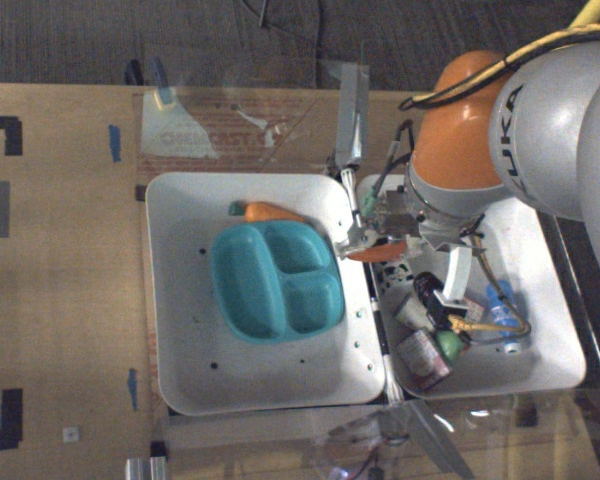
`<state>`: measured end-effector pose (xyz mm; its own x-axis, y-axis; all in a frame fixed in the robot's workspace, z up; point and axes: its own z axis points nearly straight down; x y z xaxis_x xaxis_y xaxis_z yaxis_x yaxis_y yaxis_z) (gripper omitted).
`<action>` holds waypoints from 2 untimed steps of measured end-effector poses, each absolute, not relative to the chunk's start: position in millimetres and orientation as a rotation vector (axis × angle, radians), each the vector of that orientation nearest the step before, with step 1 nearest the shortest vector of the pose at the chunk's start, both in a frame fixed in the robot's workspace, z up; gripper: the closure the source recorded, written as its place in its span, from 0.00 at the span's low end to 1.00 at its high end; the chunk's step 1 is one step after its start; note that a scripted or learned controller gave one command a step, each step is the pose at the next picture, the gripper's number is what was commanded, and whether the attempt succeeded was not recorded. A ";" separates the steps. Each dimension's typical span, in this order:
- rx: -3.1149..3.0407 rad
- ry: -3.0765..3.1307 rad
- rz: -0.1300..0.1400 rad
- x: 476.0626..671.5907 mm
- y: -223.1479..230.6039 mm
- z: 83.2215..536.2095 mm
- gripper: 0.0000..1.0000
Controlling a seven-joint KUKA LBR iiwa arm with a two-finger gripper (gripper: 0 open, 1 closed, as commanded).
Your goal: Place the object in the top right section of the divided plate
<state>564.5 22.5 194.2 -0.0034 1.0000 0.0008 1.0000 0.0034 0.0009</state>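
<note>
A teal divided plate (277,280) with three sections lies in the left bin (180,298). My gripper (363,240) hangs over the rim between the two bins, just right of the plate's upper right section. A small orange object (378,253) shows between its fingers, held above the rim. An orange carrot (272,211) with a green end lies against the plate's far edge in the left bin.
The right bin (550,368) holds several things near its left wall: a small can (424,358), a green ball (448,343), a blue item (498,308) and a white piece (458,272). A clear sheet (230,128) lies on the bench behind the left bin.
</note>
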 end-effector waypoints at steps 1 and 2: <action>2.221 2.219 0.005 565.5 20.8 204.1 1.00; 2.221 2.219 0.005 565.4 20.9 204.0 0.00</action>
